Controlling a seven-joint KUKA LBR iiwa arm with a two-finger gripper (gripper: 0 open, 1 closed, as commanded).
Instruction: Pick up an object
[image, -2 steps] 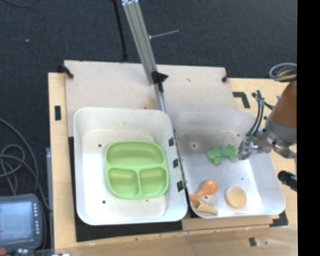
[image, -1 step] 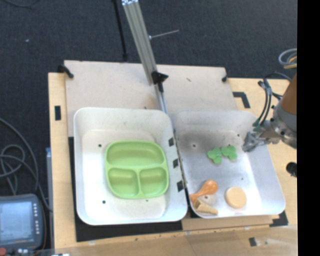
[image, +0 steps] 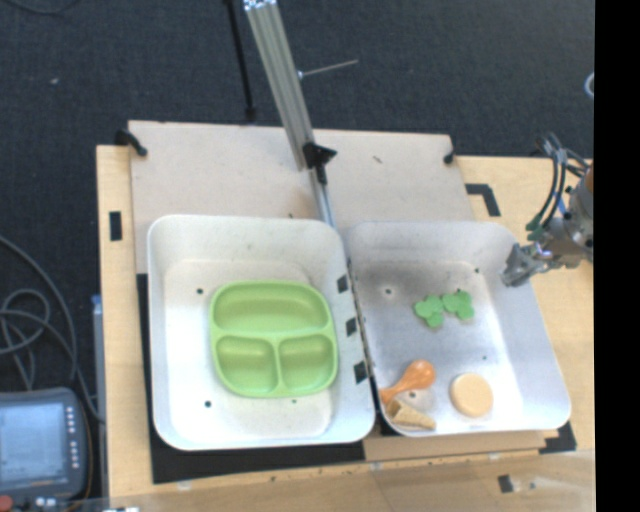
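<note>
Nearest you, along the front wall of the right bin (image: 520, 330): a waffle cone piece (image: 412, 412), an orange spoon-shaped toy (image: 412, 379) just behind it, and a round tan disc (image: 471, 394) beside them. All three sit well in front of the pincer (image: 522, 262) and to its left in the view. The green leafy toy (image: 445, 307) lies closer to the pincer, mid-bin, apart from the others. The pincer sits at the right bin's far right edge, over the rim; you can't tell from here whether it's released or clenched, and nothing visible is in it. The left bin (image: 180, 330) holds a green divided plate (image: 272, 337), far from the pincer. Both bins rest on the table (image: 115, 200).
</note>
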